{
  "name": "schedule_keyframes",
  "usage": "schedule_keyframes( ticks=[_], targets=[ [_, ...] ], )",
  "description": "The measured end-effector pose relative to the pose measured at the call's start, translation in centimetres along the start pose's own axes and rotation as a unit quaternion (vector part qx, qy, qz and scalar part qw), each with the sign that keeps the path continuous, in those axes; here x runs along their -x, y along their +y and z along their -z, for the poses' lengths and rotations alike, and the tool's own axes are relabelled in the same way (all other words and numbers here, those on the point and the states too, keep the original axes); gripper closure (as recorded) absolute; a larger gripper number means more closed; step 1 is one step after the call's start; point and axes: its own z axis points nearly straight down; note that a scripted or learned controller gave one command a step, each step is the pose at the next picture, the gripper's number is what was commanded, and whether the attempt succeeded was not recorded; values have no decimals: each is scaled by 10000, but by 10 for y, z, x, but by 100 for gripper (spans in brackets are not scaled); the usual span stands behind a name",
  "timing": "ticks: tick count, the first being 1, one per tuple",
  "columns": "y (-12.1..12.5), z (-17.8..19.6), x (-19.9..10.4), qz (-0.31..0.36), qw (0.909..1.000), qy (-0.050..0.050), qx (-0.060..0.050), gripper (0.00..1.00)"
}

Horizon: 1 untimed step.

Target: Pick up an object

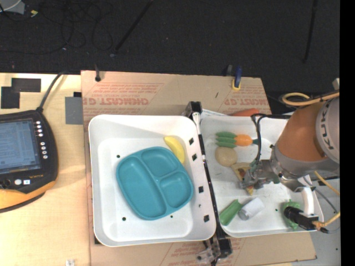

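- The gripper (250,183) is low inside the right bin (277,230), near the bin's middle, pointing down at its floor; from this angle I cannot tell whether it is open or closed, and nothing can be seen held in it.
- The grey arm (302,143), with its orange band, reaches in over the bin's right rim.
- A small brown thing (242,173), too small to identify, lies just beside the gripper on its left.
- A beige round thing (226,157) lies near it, closer to the divider between the bins.
- A toy carrot (237,139), orange with a green top, lies on its side just behind the beige thing.
- Toward the front of the same bin lie a green piece (229,211) and a pale cylinder (252,208), touching each other.
- Another green thing (289,209) sits near the bin's front right corner.
- The left bin (105,148) holds a teal divided plate (155,183), with a yellow banana (176,147) at the plate's far right edge.
- Both bins rest on cardboard (166,93) on the table (44,226).
- A handheld control screen (22,154) lies on the table, well apart to the left.
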Motion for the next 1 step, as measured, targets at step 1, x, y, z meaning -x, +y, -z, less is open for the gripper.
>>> schedule_keyframes(
  ticks=[1],
  targets=[
    [-4, 95, -80, 80, 10000, 10, 49, 100]
  ],
)
